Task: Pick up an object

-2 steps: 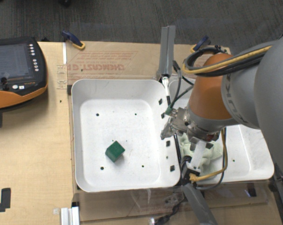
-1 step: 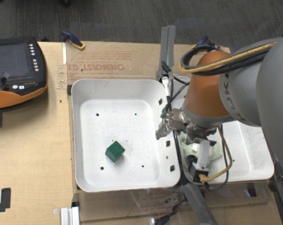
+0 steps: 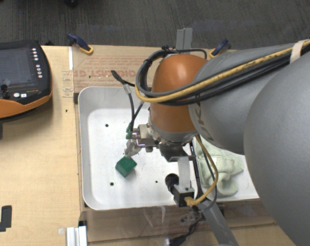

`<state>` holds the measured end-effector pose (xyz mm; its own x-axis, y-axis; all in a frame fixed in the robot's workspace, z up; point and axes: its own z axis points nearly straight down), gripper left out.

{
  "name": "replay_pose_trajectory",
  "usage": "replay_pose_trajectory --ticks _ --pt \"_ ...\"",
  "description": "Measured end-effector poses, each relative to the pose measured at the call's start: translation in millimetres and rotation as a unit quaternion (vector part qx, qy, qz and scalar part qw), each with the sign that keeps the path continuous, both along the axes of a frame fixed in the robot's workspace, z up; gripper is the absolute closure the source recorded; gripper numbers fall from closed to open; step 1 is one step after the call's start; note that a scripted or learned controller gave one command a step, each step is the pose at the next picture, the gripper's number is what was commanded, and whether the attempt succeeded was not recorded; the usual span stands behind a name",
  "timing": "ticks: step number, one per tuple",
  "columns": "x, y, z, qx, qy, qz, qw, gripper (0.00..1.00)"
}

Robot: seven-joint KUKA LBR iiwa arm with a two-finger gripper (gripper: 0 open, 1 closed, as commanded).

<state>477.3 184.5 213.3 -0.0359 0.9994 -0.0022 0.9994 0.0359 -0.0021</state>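
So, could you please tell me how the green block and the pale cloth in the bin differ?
The green block is small, angular and saturated green; the pale cloth is larger, soft, crumpled and whitish-green. The green block lies fully visible on the left part of the bin floor; the pale cloth lies to the right, partly hidden behind the arm. Both rest inside the same white bin.

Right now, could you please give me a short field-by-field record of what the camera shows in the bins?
arm: grey with orange band, reaching in from the right over the left bin
gripper: low in the bin, just above the green block
green block: on the left bin floor, tilted
left bin: white, shallow
cloth: pale, crumpled, right of the gripper mount
tablet-like pendant: on the bench, left of the bins
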Motion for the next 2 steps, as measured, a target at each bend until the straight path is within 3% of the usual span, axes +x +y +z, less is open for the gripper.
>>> replay_pose_trajectory --ticks 1,2 --pt "5 -51 -103 0.0035 -0.008 -0.065 0.9979 0.00" --pt "13 -37 -106 -0.0085 -0.016 0.077 0.9969 0.00"
